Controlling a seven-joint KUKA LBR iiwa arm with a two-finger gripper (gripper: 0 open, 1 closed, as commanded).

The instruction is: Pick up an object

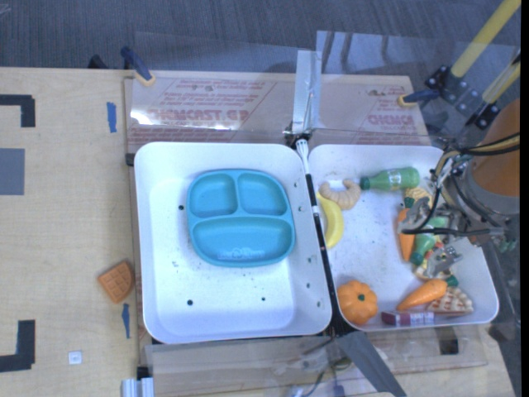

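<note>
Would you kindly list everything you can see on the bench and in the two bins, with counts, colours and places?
Shallow white plastic bins: two, white, side by side on the bench.
Sectioned plastic plate: one, light blue, middle of the left bin.
Toy pumpkin: one, orange, near corner of the right bin.
Toy banana: one, yellow, against the right bin's left wall.
Toy bottle: one, green, lying at the right bin's far side.
Toy carrot: one, orange, near side of the right bin.
Toy waffle: one, orange-brown, on the bench left of the bins.
Gripper: one, dark, low over the toy pile at the right bin's right side.
</note>
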